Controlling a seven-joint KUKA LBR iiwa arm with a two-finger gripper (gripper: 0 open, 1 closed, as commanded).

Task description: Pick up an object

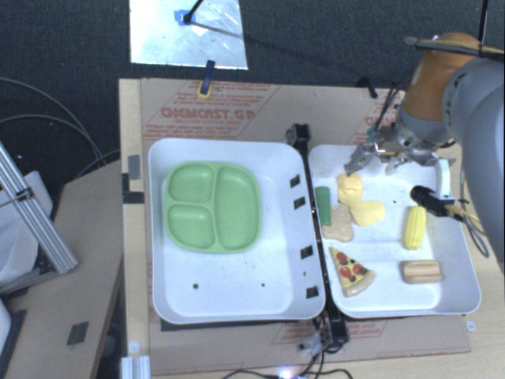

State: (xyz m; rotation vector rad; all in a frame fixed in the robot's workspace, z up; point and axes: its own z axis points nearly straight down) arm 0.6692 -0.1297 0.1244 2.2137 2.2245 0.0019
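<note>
The hand [377, 150] hovers over the right bin [458, 287], near its far edge; I cannot tell how far open it is, and nothing shows in it. To pick well, it should drop straight onto the yellow duck [359, 200] nearby. Right bin: one duck, one corn cob [414, 227], one pizza slice [350, 271], one bread roll [420, 272]. Left bin [237, 298]: one green plate [213, 207].

Green tray [213, 206] left bin [229, 290] — toy food [368, 212] right

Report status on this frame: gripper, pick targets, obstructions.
Gripper over right bin's far edge, nothing seen in it. Yellow duck, corn cob, pizza slice all lying loose. Green tray in left bin. No obstruction seen.
</note>
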